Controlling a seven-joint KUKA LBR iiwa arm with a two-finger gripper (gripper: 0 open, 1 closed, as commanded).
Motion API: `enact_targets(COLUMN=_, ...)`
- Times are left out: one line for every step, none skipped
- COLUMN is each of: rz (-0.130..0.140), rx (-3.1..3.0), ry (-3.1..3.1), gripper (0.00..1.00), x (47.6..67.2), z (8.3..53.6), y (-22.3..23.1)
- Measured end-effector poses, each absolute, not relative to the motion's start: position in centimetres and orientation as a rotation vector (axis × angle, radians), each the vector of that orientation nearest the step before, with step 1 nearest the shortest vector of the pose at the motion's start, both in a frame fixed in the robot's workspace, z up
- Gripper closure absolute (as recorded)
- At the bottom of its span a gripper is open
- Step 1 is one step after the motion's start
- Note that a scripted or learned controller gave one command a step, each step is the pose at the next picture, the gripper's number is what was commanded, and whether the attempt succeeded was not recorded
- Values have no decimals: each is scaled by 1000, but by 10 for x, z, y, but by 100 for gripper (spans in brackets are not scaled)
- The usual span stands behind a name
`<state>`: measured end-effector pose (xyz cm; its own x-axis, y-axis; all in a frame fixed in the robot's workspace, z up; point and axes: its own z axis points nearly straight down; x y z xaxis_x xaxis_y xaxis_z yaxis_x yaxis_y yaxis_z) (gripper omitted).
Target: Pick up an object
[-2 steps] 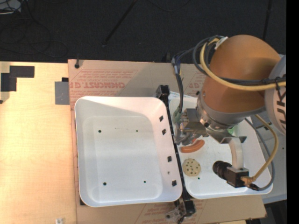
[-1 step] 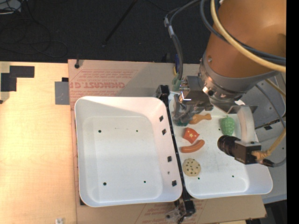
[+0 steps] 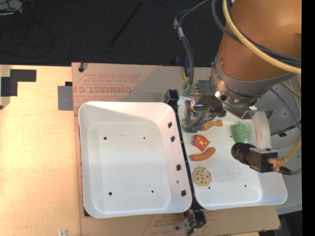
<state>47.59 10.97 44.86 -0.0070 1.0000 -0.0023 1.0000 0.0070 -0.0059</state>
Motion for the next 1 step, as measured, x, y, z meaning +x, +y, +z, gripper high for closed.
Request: enact_targets(rz=14, rx=-2203, ry=-2234, gripper=100, x=476, z=458, y=110)
